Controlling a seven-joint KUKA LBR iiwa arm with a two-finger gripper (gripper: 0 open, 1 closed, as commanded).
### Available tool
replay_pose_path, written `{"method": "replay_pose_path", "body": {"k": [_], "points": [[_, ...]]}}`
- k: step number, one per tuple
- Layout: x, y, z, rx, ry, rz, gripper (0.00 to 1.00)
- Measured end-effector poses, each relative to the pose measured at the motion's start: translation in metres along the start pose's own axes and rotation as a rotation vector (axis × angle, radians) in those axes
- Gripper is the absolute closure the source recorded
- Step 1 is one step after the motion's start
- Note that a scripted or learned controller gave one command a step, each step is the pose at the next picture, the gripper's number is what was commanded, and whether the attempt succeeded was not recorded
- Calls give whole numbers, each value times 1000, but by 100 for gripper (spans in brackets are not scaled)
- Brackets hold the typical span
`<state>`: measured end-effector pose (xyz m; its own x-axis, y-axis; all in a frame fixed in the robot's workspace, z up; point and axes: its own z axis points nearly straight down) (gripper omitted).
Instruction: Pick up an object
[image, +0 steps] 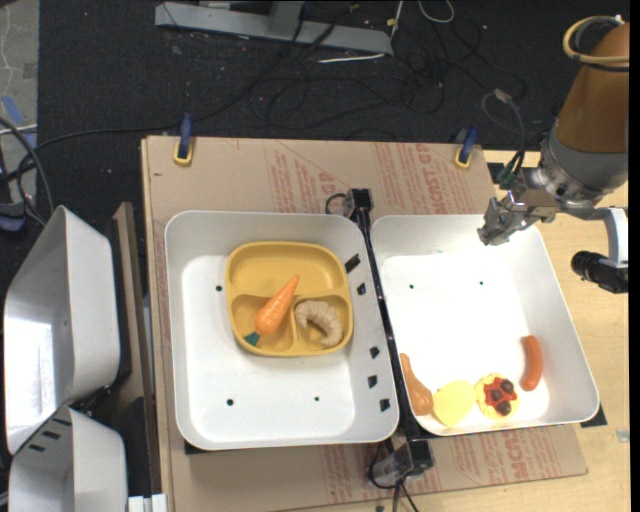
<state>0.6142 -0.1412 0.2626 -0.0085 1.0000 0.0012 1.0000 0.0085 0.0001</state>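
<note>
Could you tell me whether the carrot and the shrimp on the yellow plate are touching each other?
Apart. The camera view shows the carrot and the shrimp in separate compartments of the yellow plate.

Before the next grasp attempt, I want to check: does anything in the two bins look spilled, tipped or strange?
Nothing stands out. The yellow plate lies flat in the left bin, holding a carrot and a shrimp. The other toy foods lie along the right bin's near edge.
</note>
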Motion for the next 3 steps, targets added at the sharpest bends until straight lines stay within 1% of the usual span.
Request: {"method": "replay_pose_path", "body": {"k": [1, 2, 3], "points": [[52, 4, -4, -1, -1, 1, 100], [108, -6, 9, 2, 1, 0, 100], [156, -9, 8, 1, 0, 0, 100]]}}
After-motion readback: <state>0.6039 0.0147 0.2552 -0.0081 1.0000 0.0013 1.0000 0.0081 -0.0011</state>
